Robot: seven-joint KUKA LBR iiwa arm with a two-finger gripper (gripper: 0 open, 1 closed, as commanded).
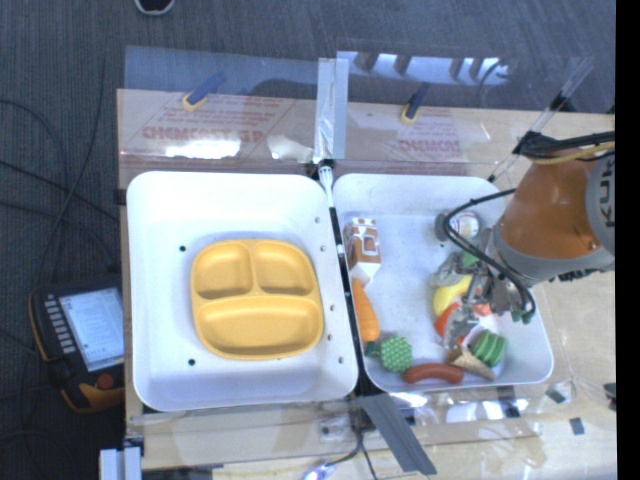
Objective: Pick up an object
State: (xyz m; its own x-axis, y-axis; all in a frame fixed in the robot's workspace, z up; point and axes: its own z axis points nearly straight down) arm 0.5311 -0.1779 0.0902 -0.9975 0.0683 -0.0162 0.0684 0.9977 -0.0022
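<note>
Camera view: arm enters from the right, orange band over the right bin (400, 200). Gripper (478, 303) is down among the toy food cluster at the right side of that bin; can't tell how it's set or whether it has anything, too much clutter around it. Just beside it: a yellow banana-like piece (450, 294), a red-orange piece (447, 320), a green striped piece (489, 347). Along the bin's front: red sausage (433, 373) and green bumpy ball (393, 352), near each other. Carrot (365, 314) and a brown-white packet (363, 247) lie along the left wall. Left bin (160, 218) holds a yellow three-compartment tray (258, 298), roughly centred.
</note>
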